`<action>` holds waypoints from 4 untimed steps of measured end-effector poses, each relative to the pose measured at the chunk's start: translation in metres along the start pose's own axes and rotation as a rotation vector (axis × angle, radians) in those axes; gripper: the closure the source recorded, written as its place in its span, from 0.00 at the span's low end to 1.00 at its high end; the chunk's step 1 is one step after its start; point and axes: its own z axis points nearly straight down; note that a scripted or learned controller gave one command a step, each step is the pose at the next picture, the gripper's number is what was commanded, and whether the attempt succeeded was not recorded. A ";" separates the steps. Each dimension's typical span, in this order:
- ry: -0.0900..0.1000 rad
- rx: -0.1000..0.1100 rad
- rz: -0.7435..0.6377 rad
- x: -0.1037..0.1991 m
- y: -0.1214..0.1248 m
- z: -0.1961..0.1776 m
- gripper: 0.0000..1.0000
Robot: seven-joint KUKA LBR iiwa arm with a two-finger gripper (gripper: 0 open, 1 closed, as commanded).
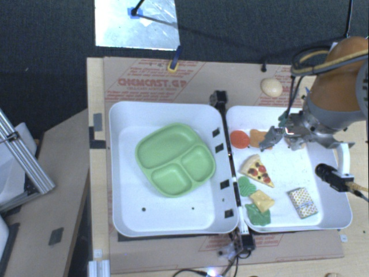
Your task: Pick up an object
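Several small toy foods lie in the right bin (pixel 346 215), at the right of the frame, and any of them could serve as the object. Nearest the gripper (pixel 275 137) are an orange-red disc (pixel 239 138) and an orange-brown piece (pixel 258 136), side by side at the bin's upper left; the gripper tip sits just beside the brown piece, though whether it touches is unclear. Whether the fingers are open or closed cannot be told, since the tip is small and blurred against the white floor.

Lower down lie a pizza slice (pixel 257 170), a green leafy piece (pixel 248 186), a yellow block (pixel 262 200) resting on another green piece (pixel 258 215), and a patterned cracker (pixel 302 202) at the lower right. All look like light, stiff plastic, probably smooth and apt to slip. The flat ones lie low, so a grasp across the narrow width, with fingers reaching down to the floor, seems wisest. The brown piece looks chunkier and easier to pinch across its sides.

In the left bin (pixel 118 172), at centre frame, sits a green divided plate (pixel 175 159). A beige egg-like object (pixel 271 86) rests on the bench above the right bin.
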 end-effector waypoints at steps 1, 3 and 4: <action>0.000 0.001 0.002 0.005 0.001 0.062 0.00; 0.002 -0.005 0.001 0.003 -0.006 0.129 0.00; -0.004 -0.015 0.002 0.000 -0.004 0.116 1.00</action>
